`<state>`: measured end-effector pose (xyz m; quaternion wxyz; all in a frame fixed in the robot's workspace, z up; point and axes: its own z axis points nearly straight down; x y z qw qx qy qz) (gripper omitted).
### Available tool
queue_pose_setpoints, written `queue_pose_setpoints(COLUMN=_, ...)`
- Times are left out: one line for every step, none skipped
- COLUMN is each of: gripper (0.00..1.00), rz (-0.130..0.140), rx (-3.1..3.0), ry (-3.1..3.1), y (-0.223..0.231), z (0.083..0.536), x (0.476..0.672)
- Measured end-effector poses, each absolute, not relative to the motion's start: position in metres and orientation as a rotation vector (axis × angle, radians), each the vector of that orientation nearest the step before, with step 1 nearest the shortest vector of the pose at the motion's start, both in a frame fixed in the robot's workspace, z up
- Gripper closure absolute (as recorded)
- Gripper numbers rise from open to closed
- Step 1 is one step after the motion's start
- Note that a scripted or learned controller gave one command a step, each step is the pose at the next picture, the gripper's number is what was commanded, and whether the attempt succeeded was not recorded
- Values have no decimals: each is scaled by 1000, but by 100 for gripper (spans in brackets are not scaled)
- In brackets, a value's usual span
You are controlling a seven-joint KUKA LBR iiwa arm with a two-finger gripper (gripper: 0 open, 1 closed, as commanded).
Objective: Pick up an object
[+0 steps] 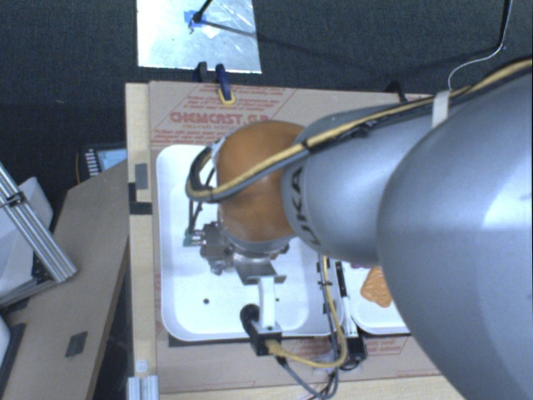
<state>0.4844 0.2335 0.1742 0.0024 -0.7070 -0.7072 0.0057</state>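
Grey arm point(416, 223) with its orange band point(250, 182) reaches in from the camera view's right and covers most of both bins; the wrist hangs over the middle of the left white bin point(175, 223); the end effector point(246, 261) sits below the band, seen from above and largely hidden by the wrist, so whether it is released or clenched cannot be told, and nothing can be seen held in it; a small dark speck point(206, 301) lies on the left bin's floor near its front edge, apart from the end effector. Just a front corner of the right white bin point(379, 323) shows under the arm; an orange object point(376, 288) lies there, partly covered by the arm, well apart from the end effector. Both bins rest on a brown cardboard sheet point(208, 111) printed with red lettering, lying on the worktop point(141, 265); a blue clamp point(221, 77) grips the sheet's far edge; beyond it lies a silvery foil sheet point(197, 23) on dark cloth.
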Motion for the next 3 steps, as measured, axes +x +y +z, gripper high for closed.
queue_pose_setpoints(gripper=100, rz=-14, rx=-2219, ry=-2228, y=235, z=294, x=488)
queue_pose_setpoints(gripper=100, rz=-6, rx=-2222, ry=-2224, y=234, z=318, x=509)
queue_pose_setpoints(gripper=100, rz=4, rx=-2220, ry=-2221, y=234, z=77, x=485)
